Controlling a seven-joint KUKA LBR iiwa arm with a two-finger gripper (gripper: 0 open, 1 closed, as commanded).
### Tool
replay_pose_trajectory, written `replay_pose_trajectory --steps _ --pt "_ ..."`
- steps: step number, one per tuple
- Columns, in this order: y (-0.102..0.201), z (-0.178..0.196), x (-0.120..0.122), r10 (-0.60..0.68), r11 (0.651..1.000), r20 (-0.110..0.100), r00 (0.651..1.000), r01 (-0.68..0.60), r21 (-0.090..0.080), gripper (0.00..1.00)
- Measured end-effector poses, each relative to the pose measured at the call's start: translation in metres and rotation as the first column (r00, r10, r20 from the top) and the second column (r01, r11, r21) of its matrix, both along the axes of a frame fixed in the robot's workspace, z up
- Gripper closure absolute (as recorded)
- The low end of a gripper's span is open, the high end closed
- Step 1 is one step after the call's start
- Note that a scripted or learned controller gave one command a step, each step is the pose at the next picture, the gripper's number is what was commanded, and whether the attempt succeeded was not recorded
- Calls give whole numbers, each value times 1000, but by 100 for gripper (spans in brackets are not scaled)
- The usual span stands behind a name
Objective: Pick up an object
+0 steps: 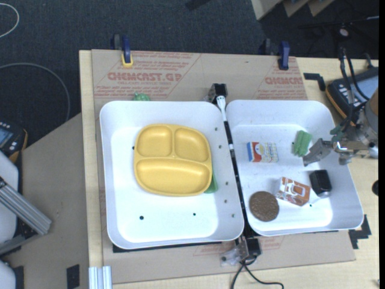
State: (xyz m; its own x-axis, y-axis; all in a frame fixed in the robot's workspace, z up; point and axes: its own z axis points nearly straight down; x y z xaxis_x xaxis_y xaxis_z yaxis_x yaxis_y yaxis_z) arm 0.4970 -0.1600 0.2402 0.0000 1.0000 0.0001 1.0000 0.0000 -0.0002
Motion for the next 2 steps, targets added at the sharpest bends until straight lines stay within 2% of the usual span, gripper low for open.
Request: replay_pose_trajectory --steps 1,2 --pt "-39 -103 -22 -5 1000 -11 1000 5 2 0" --pt "13 -135 -12 -2 1000 22 1000 2 -6 0"
